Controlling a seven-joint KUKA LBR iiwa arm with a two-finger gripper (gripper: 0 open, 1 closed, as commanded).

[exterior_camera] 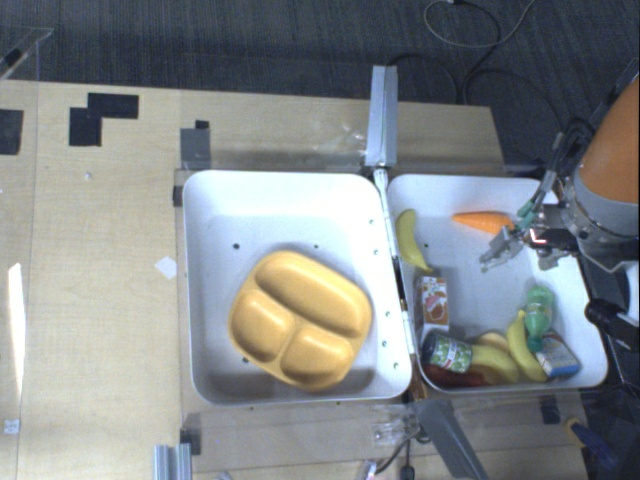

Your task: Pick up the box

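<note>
A dark carpet is seen behind a pale wooden desk (90,298), and two white bins are set on it side by side. The claw (512,240) is held over the right bin (590,298), just under an orange carrot (482,222). Whether the claw is open or closed cannot be told, and nothing is seen held in it. The box (433,299), small with red and white print, is found below the claw and off to the side of the other bin, lying flat on the bin floor beside the wall between the bins. A yellow banana (411,241) is seen above the box, and a green can (447,352) just below it. More bananas (510,348) and a green bottle (538,311) are piled near the bottom corner. A big yellow tray (300,316) is seen in the left bin (210,268). The box has not been picked up yet; it looks as if the claw must be brought over it, lowered, closed and lifted.
</note>
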